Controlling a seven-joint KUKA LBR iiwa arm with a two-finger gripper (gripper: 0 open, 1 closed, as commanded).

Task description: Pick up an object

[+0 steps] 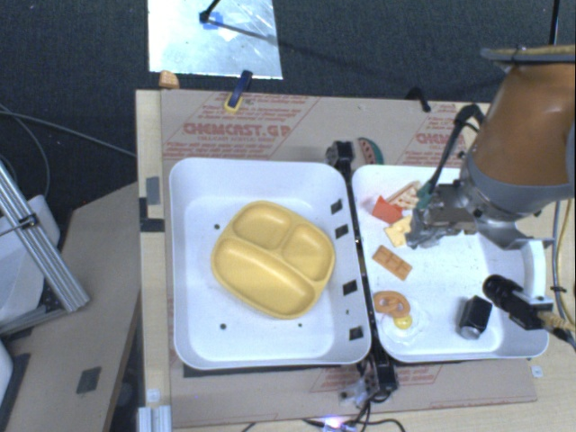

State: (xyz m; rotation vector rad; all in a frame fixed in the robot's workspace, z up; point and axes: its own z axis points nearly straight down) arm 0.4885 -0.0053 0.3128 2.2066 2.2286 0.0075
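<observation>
Over right bin (504, 349), tool (419, 234) lowered (beside yellow piece (398, 233)).

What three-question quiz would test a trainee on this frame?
1. True or false: the yellow divided plate lies in the left bin.
2. Which bin is the end effector over: A left, B right?
3. Fill in: the pretzel lies near the right bin's ____ edge, front or back.

Key: 1 true. 2 B; it is low among the red piece and the crackers. 3 front.
</observation>
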